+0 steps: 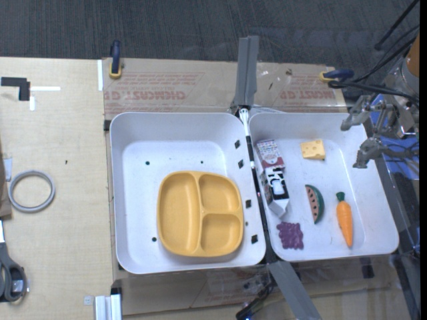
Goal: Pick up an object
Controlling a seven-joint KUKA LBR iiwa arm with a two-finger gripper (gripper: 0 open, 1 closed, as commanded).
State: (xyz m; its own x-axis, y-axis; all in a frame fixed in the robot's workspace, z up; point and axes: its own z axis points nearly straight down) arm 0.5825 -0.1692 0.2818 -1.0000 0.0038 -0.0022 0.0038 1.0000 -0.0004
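Observation:
The right bin (373,245) holds a yellow cheese wedge (313,149), a small milk carton (273,179) lying along its left wall, a watermelon slice (314,203), an orange carrot (344,220) and a purple bunch of grapes (289,235). My gripper (359,139) hangs over the bin's upper right corner, to the right of the cheese. It is open, and nothing is between its fingers.
The left bin (133,152) carries a yellow divided plate (199,213). A grey post (247,72) stands behind the seam between the bins. On the bench at the left lie a tape roll (30,191) and scissors (10,280). Cables (393,39) trail at the upper right.

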